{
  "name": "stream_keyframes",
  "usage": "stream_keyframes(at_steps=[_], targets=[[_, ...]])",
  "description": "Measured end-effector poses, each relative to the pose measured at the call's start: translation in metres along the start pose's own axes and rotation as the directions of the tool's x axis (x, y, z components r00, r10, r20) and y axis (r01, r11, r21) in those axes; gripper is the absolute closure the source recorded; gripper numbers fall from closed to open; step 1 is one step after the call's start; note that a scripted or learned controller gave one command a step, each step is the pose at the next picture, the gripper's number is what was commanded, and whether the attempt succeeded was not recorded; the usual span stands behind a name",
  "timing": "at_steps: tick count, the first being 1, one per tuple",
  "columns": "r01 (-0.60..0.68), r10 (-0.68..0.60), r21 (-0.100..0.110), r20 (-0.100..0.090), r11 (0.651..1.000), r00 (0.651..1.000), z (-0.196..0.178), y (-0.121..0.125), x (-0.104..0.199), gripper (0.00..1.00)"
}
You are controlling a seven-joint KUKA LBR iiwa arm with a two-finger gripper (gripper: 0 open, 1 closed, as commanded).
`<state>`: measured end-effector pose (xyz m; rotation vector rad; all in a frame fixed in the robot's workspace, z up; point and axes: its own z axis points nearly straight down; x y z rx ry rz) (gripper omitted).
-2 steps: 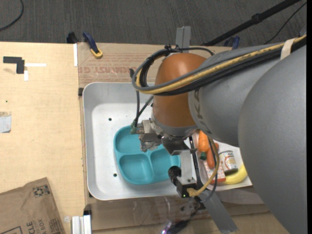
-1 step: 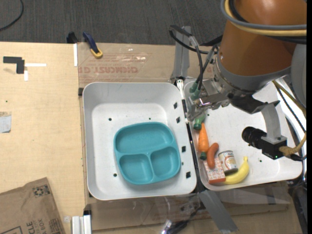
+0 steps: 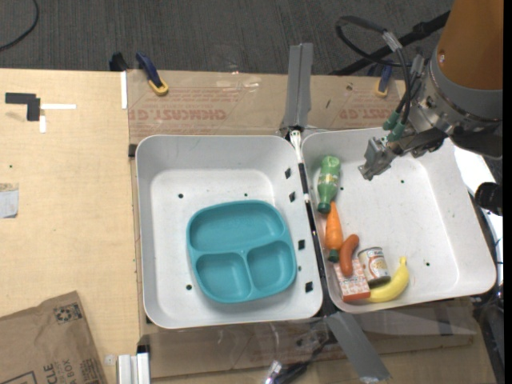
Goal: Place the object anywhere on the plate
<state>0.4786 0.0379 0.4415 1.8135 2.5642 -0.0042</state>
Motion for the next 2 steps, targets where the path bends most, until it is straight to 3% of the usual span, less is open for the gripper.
stream_keyframes(at_steps=[1, 2], targets=[[0.321, -0.321, 0.0, 0.0, 0.947, 0.947, 0.0, -0.01, -0.029, 1.0], [0.203, -0.203, 0.0, -0.001, 0.979, 0.979, 0.093, 0.013, 0.036, 1.0]])
